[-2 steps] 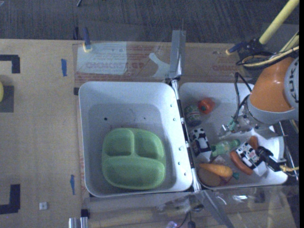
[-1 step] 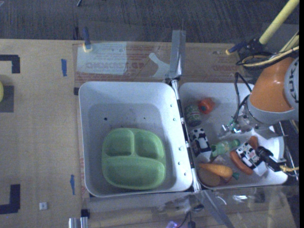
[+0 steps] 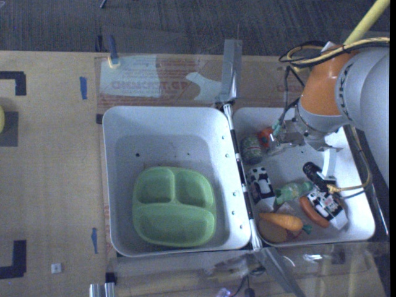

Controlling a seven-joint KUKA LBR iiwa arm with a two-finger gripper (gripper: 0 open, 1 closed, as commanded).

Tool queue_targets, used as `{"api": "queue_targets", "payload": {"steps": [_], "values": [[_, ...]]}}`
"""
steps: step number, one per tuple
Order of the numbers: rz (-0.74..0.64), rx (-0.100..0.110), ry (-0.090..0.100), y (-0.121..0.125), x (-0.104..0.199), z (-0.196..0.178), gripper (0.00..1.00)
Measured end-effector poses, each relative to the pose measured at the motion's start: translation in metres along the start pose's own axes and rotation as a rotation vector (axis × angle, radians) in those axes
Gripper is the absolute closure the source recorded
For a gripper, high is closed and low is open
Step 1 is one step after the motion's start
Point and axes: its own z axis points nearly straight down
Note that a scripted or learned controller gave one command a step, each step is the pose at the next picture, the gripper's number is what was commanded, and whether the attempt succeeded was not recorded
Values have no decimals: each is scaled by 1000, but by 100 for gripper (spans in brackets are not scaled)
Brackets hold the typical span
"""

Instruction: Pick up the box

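Observation:
A small black-and-white patterned box (image 3: 261,184) lies in the right bin (image 3: 365,231), close to its left wall. My gripper (image 3: 279,135) is low in the back left part of that bin, above and slightly right of the box and apart from it. It sits right next to a small red-orange item (image 3: 266,137) and a green round thing (image 3: 250,148). Nothing shows in its grasp. A second black-and-white patterned item (image 3: 328,206) lies at the bin's front right.
A green bottle (image 3: 294,192), a carrot (image 3: 282,220), a brown round item (image 3: 271,231) and a red piece (image 3: 309,209) crowd the front of the right bin. The left bin (image 3: 117,135) holds a green divided plate (image 3: 174,206).

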Motion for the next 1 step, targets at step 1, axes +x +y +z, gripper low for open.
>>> {"api": "queue_targets", "payload": {"steps": [1], "values": [[183, 1, 1, -57, 8, -1, 0]]}}
